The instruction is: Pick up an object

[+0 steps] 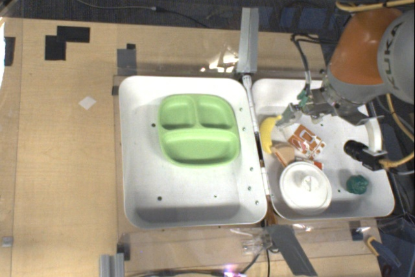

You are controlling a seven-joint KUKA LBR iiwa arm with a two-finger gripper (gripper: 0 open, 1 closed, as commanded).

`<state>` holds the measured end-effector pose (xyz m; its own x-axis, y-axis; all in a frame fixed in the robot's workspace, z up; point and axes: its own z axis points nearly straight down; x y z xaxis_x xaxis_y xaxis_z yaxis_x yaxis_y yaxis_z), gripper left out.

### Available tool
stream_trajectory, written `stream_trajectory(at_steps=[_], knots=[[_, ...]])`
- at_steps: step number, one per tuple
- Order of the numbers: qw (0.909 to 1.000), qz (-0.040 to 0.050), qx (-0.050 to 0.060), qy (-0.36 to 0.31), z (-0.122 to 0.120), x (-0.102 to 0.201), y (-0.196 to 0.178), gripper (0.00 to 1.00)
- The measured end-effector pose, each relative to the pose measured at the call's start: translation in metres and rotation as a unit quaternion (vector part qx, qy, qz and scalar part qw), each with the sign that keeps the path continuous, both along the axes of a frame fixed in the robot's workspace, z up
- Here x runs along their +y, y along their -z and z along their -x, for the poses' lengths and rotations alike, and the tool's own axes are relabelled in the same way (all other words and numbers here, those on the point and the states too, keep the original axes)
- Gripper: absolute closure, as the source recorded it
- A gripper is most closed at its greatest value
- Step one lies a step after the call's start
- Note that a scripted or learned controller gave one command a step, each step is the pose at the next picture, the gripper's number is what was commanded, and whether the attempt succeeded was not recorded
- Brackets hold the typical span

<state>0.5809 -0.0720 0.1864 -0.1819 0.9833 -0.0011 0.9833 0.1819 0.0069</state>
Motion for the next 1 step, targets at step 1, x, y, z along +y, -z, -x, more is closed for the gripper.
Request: stream_trajectory(at_steps=[1], knots=[[0.9986, 0.0003, 0.001, -0.053, -0.0252, 0.0280, -0.0361, 0.00]])
